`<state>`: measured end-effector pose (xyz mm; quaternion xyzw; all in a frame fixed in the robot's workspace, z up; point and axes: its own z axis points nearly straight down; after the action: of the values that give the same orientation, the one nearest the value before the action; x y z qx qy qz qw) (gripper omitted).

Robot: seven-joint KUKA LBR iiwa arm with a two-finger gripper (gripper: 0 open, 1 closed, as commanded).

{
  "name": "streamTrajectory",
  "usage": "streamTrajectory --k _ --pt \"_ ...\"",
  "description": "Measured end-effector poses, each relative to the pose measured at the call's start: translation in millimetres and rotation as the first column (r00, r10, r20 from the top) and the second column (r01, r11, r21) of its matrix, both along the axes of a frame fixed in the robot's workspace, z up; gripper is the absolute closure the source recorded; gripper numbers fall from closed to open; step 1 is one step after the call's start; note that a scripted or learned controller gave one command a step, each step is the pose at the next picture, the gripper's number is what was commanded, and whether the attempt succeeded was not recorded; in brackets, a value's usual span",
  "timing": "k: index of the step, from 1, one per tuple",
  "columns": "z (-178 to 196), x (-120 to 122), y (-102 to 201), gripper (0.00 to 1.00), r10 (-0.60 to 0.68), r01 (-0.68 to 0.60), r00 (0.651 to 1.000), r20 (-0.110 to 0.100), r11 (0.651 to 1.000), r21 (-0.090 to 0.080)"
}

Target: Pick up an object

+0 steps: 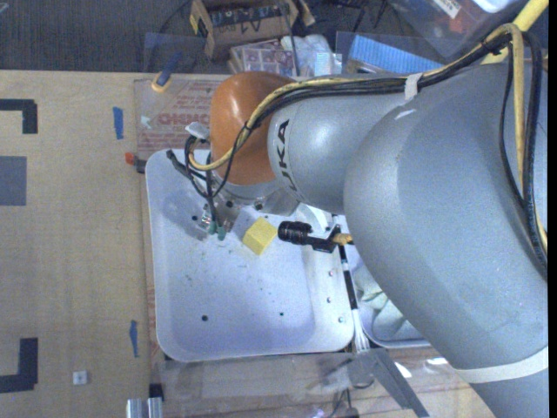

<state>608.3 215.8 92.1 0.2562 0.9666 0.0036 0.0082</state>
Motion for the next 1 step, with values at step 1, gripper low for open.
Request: streamTrajectory --k 1 --pt "98.2 9.4 -19.3 1.0 0.059 -0.059 0.998 -0.012 0.998 -0.002"
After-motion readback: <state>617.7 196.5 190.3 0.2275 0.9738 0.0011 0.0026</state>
